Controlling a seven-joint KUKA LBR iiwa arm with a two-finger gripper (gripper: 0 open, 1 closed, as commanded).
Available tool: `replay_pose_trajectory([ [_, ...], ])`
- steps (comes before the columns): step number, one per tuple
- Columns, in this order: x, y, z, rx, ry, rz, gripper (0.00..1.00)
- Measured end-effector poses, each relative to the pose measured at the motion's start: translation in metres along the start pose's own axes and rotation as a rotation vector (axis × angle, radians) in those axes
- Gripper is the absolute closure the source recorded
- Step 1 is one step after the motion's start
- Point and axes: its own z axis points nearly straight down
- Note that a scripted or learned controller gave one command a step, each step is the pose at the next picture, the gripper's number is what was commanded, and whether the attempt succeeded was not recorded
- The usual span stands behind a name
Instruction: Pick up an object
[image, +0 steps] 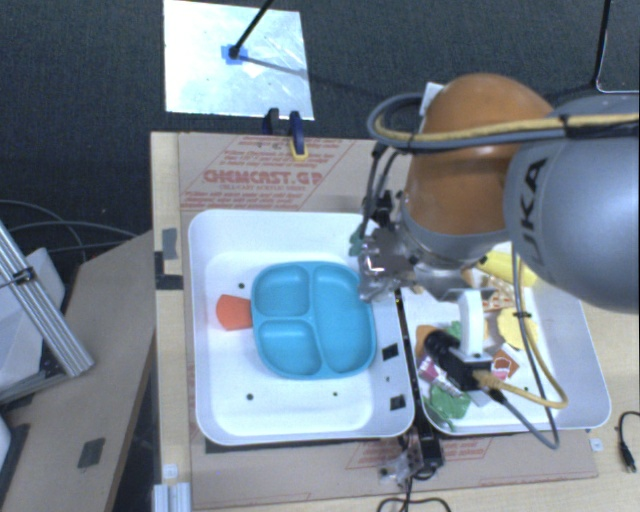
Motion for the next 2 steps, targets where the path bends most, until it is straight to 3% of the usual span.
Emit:
replay_pose_trajectory([
  [1, 0.000, 0.001, -0.010, -0.001, 0.000, -0.007, 1.00],
  [2, 0.011, -0.016, -0.116, -0.008, 0.003, 0.004, 1.00],
])
